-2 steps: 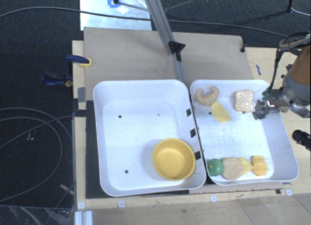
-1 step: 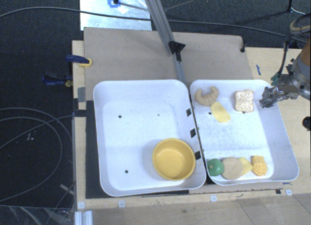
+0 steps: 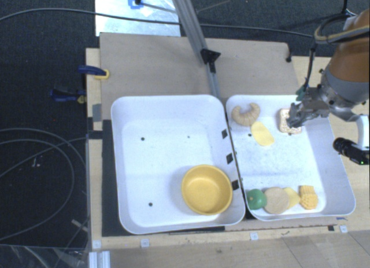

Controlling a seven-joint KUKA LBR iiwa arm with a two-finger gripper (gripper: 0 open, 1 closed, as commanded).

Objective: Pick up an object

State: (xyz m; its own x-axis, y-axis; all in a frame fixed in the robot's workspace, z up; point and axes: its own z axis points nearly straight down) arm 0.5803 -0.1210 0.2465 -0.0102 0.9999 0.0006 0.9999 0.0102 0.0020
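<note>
Claw Down by the Cracker in the Right Bin

Now the grey arm with its orange band comes in from the right side of the frame. Its claw hangs low over the upper right part of the right bin. The claw is right on top of a small square cracker, and it hides part of it. I cannot tell if the claw is wide or narrow, and I cannot tell if it holds the cracker.

Near the cracker, to its left, lies a tan croissant at the top of the same bin. Just below the croissant is a flat yellow piece. Along the bottom of the right bin sit four things in a row: a green ball, a round tan cookie, a pale yellow slice and a little yellow waffle. The cookie touches the green ball and covers part of the slice.

The left bin holds a yellow bowl in its lower right corner. Both bins sit side by side on the brown table. A grey pole slants down from the top of the frame.
</note>
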